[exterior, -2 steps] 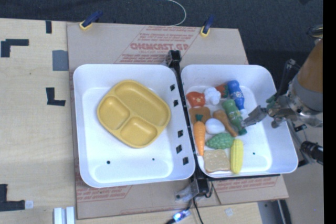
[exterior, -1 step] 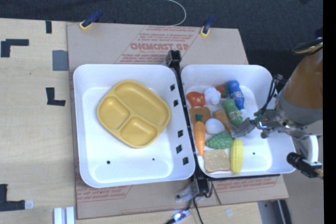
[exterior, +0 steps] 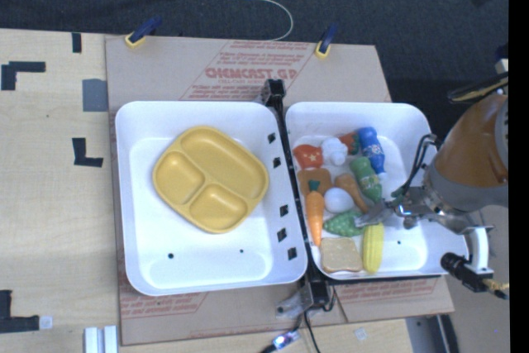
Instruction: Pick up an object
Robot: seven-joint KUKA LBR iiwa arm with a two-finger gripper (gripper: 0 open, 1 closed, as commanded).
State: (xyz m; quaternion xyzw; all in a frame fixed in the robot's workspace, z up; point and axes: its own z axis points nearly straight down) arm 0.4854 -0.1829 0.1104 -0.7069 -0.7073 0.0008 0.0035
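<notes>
Overhead, I see a sheet of cardboard [exterior: 248, 70] under two white bins. The left bin [exterior: 140, 202] holds a yellow divided plate [exterior: 211, 178], lying slightly turned, near the bin's upper middle. The right bin [exterior: 405, 120] is packed with toy food along its left half. From my seat the arm [exterior: 475, 153] comes in at the right, its orange band cut off by the frame edge, and much of the wrist is a grey blur.

The gripper [exterior: 382, 212] reaches over the right bin's lower middle, its tip just beside the green leafy piece [exterior: 343, 223] and the corn cob [exterior: 373, 248]. I cannot tell how it is set, since the tip merges with the toys under it.

Among the food: a slice of bread [exterior: 340, 255] at the bottom, a carrot [exterior: 315, 215] along the left wall, a blue bottle [exterior: 369, 146] at the top, a tomato [exterior: 307, 155], a white egg [exterior: 338, 199]. Several pieces overlap, so their edges are hard to separate.
</notes>
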